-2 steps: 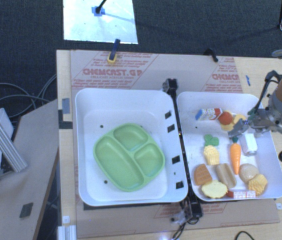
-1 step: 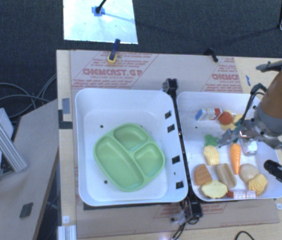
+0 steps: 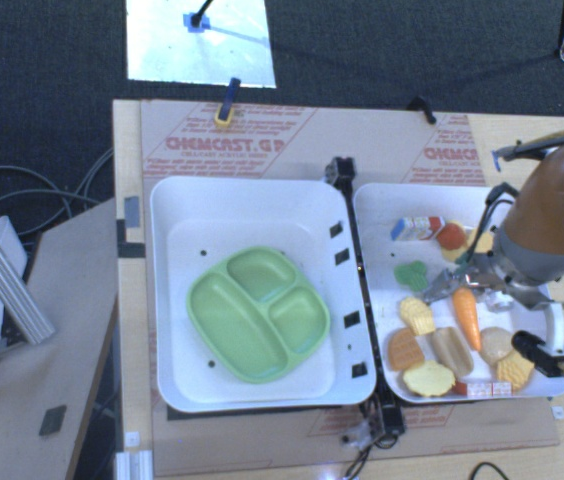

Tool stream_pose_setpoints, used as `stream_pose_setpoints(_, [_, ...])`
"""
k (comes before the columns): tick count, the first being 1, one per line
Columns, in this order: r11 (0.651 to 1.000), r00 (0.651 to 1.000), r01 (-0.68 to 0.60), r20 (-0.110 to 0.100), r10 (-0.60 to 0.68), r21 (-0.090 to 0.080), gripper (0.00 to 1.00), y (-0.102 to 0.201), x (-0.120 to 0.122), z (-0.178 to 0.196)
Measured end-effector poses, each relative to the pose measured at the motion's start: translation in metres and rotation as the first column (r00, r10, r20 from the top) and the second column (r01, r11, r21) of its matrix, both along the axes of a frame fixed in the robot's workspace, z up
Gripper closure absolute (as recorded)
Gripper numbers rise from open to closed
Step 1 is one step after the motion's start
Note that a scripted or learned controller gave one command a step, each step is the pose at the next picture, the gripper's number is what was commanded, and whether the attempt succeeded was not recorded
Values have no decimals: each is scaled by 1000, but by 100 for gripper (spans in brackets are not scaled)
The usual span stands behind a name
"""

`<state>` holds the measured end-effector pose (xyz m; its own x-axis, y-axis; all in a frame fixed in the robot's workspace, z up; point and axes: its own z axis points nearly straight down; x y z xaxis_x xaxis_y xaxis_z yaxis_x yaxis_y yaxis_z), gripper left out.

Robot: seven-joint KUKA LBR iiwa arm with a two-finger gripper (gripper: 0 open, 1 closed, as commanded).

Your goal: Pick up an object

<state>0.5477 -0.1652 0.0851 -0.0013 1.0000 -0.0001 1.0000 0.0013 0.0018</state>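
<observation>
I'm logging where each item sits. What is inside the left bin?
The left bin holds one light green divided plate with three compartments, lying flat. Nothing rests in its compartments. Whatever part of the bin floor lies under the plate is covered.

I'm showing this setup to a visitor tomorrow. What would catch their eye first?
Probably the green divided plate, lying alone in the left bin. Next, the heap of toy food in the right bin, with an orange carrot near its middle, and the grey arm's gripper low over that pile.
</observation>
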Motion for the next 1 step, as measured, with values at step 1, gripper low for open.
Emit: stream_pose_setpoints(1, [1000,1000,0,0,0,0,100,0,0,10])
